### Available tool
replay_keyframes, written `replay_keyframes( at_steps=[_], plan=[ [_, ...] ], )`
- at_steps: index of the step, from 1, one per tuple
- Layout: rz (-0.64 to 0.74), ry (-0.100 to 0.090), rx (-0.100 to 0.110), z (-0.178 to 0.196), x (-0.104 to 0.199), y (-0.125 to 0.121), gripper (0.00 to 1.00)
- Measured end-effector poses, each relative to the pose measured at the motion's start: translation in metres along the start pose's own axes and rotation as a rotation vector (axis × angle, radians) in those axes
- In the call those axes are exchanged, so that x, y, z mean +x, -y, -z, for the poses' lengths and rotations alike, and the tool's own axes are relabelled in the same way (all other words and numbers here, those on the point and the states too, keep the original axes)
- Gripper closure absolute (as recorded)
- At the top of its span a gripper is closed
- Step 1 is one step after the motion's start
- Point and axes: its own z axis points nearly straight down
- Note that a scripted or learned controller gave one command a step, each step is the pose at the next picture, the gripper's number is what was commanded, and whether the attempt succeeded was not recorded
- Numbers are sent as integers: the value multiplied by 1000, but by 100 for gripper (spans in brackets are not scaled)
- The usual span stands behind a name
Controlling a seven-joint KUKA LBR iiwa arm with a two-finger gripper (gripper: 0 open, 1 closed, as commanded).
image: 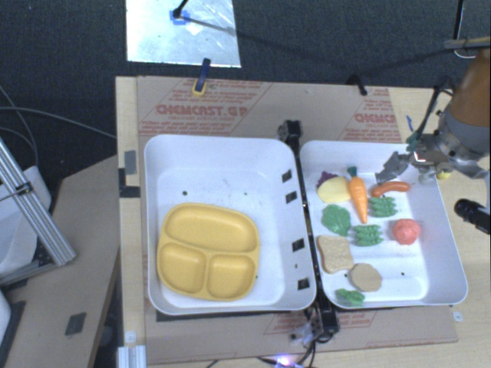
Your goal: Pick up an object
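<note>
Two white bins [222, 156], jaws above toy carrot [358, 196]

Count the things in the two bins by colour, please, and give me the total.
Yellow: 2, tray and lemon
Green: 4
Orange: 2, carrot and sausage
Red: 1, tomato
Tan: 2, bread and cookie
Purple: 1
Total: 12
</note>
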Motion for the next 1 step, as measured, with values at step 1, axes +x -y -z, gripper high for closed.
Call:
replay_keyframes(
  at_steps=[1],
  plan=[
    [-4, 0, 3, -87, -30, 22, 0]
  ],
)
